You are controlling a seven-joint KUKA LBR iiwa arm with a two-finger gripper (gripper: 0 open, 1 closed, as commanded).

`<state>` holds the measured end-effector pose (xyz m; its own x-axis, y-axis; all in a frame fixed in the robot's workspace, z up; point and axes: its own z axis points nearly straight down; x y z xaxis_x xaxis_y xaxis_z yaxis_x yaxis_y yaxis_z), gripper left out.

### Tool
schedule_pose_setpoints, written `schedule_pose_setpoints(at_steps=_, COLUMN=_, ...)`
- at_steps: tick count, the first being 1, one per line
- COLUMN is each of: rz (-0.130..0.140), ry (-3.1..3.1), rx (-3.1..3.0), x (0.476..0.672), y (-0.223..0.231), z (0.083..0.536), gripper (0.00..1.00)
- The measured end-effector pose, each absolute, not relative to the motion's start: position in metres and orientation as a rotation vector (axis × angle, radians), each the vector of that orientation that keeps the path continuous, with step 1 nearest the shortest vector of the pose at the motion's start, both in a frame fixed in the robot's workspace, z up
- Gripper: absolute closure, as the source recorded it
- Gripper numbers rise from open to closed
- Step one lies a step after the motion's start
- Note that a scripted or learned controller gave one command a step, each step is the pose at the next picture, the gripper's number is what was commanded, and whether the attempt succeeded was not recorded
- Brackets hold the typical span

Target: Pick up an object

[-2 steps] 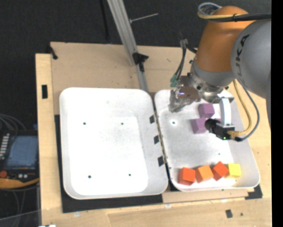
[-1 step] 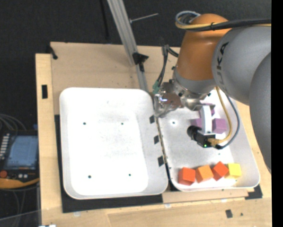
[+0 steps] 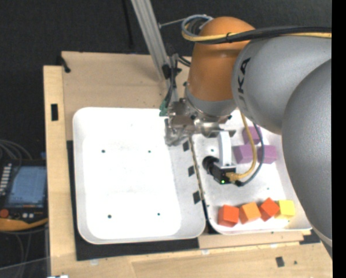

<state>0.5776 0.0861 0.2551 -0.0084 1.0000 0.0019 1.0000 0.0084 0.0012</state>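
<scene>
Hand (image 3: 177, 131) hangs low over edge where two bins meet, beside left bin (image 3: 127, 178). Can't tell if hand is spread or pressed together. All blocks lie in right bin (image 3: 268, 181), apart from hand.

Could go wrong: hand grabs only air or bumps bin edge, because no block sits under it.

Count: two bins. Two purple blocks (image 3: 243, 153) for sure; arm may hide more. Three orange and red blocks (image 3: 249, 212) in row. One yellow block (image 3: 286, 207) at row's end.
</scene>
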Motion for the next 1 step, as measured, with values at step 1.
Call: schedule_pose_setpoints(at_steps=1, rz=-0.002, ry=-2.223, rx=-2.220, x=0.5780, y=0.0824, z=0.2549, gripper=0.00)
